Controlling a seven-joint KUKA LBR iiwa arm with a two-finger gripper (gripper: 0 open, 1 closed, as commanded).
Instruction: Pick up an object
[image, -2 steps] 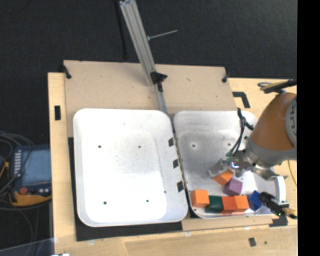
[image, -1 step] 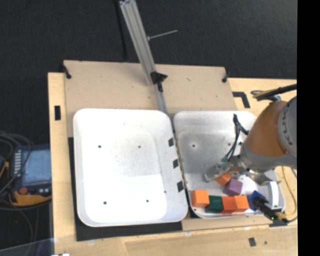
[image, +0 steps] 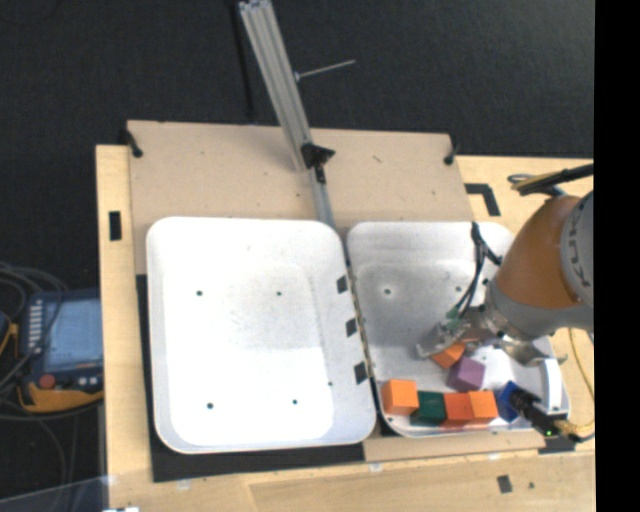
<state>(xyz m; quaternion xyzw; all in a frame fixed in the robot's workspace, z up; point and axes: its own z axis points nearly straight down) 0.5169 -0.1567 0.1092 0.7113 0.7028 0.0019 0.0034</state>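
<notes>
1. Gripper (image: 446, 347): low over the right bin's floor, tips at a small orange block (image: 450, 354). Whether the block sits between the tips or only beside them cannot be told, nor how far apart they stand; the wrist hides them.
2. Arm (image: 545, 270): reaches in from the right, its orange band over the right bin's right wall.
3. Orange block: tilted, its long axis running slantwise from lower left to upper right; just beside it, lower right, a purple block (image: 467, 375).
4. Near-edge cluster in the right bin (image: 400, 260): orange cube (image: 402, 395), green block (image: 431, 408), 2 orange blocks (image: 470, 406) side by side, blue piece (image: 508, 398) to their right. All crowd the near wall, touching or nearly so.
5. Open room: the far half and left part of the right bin floor are bare metal-grey; the gripper has free space toward the far wall and the left wall.
6. Left bin (image: 250, 320): white, speckled floor, touching the right bin along the middle edge.
7. Surroundings: tan bench (image: 380, 170); a grey rail (image: 280, 80) slants in from the top; dark floor beyond; a handheld screen unit (image: 70, 340) at far left.
</notes>
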